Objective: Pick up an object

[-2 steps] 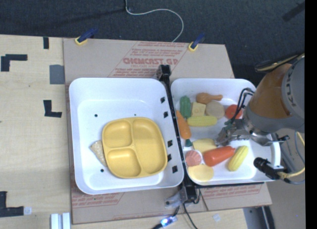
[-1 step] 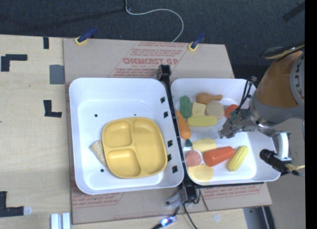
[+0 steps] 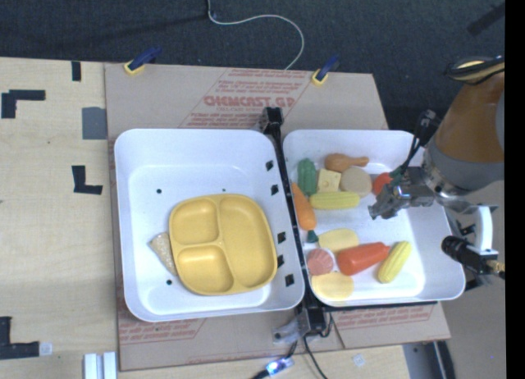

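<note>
**Jaws low over the right bin's toy food**

The jaws (image 3: 385, 203) sit low inside the right bin (image 3: 439, 283), near its right side, dark against the white floor; whether they are apart or together cannot be told, and nothing shows between them. Just beside them lies a small red piece (image 3: 381, 181), and next to that a beige round piece (image 3: 356, 179).

Further left are a drumstick (image 3: 345, 161), a pale cheese cube (image 3: 329, 180), a green vegetable (image 3: 307, 175), a yellow banana-like piece (image 3: 335, 200) and a carrot (image 3: 303, 209) along the dividing wall. Nearer the front lie one corn cob (image 3: 394, 261), one red pepper (image 3: 362, 257), a pink slice (image 3: 320, 262) and two pale yellow pieces (image 3: 338, 239).

The left bin (image 3: 135, 156) holds one yellow divided plate (image 3: 221, 243) with a tan piece (image 3: 161, 246) tucked at its left edge. Both bins rest on cardboard (image 3: 238, 98) on the table (image 3: 49, 205).
</note>
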`<state>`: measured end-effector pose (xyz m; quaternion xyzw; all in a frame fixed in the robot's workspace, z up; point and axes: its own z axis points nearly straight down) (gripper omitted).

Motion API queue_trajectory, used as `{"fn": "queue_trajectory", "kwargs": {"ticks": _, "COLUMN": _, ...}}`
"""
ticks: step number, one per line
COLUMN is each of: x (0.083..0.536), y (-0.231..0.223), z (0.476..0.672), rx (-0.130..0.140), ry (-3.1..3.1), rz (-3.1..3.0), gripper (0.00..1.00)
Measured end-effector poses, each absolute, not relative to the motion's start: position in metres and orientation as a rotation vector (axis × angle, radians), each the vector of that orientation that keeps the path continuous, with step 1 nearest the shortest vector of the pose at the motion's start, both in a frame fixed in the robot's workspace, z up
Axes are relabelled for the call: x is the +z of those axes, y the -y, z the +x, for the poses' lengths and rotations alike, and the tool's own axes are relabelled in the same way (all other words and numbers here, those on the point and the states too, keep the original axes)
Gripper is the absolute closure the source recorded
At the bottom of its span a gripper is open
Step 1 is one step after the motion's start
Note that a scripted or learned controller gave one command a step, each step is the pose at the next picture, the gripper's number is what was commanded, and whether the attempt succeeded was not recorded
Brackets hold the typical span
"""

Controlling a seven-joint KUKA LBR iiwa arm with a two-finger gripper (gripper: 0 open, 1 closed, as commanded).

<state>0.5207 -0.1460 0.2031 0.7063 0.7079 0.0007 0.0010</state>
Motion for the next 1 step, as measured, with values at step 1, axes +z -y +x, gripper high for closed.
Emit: {"fn": "queue_trajectory", "kwargs": {"ticks": 1, "x": 0.2255, "y": 0.1454, "z": 0.5213, "rx": 0.001, "ry": -2.222, "rz": 2.219, "gripper": 1.0}}
